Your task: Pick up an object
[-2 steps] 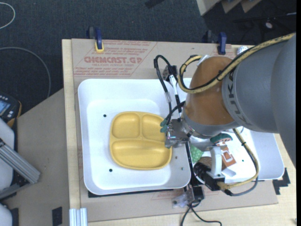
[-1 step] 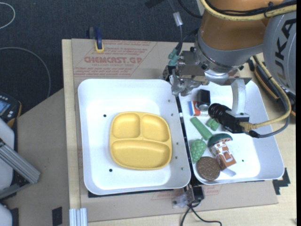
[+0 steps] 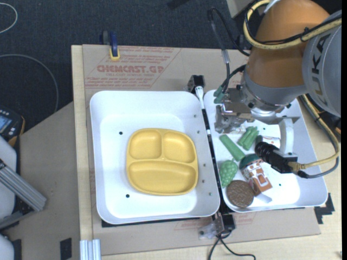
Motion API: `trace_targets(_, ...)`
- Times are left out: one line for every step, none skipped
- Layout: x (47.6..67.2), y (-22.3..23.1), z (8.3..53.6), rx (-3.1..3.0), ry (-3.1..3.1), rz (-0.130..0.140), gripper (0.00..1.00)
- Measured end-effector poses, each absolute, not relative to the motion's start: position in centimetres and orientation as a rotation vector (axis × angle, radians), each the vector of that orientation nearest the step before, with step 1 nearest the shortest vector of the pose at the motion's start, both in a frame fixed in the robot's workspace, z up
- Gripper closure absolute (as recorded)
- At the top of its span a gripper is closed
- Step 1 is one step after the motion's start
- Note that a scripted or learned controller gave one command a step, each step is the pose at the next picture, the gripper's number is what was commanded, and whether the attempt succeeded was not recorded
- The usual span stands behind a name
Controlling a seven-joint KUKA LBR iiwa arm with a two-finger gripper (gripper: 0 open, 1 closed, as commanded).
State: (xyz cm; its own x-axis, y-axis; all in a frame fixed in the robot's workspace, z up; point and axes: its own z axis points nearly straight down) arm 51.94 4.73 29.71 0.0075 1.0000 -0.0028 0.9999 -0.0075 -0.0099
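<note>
Several small objects lie in the right bin (image 3: 303, 196). They include a pale green stick (image 3: 232, 146), a ridged green piece (image 3: 249, 138), a bumpy green lump (image 3: 227, 172), a brown round disc (image 3: 239, 194) and an orange-and-white carton (image 3: 259, 179) with a dark green top. My gripper (image 3: 226, 124) hangs low over the far left part of this bin, just behind the green stick and beside the ridged piece. Nothing is visibly held in it. The arm's orange band hides the bin's far end.
The left bin (image 3: 108, 145) holds a yellow divided plate (image 3: 161, 161) at its middle. A raised rim (image 3: 207, 140) separates the two bins. Cardboard (image 3: 135, 64) lies under them, with a blue-and-yellow clamp (image 3: 114, 45) at its far edge. Cables run on the right.
</note>
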Motion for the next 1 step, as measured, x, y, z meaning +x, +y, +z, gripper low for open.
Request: trace_targets(47.75,2.91,27.03,-2.221,-2.213,0.009,1.00)
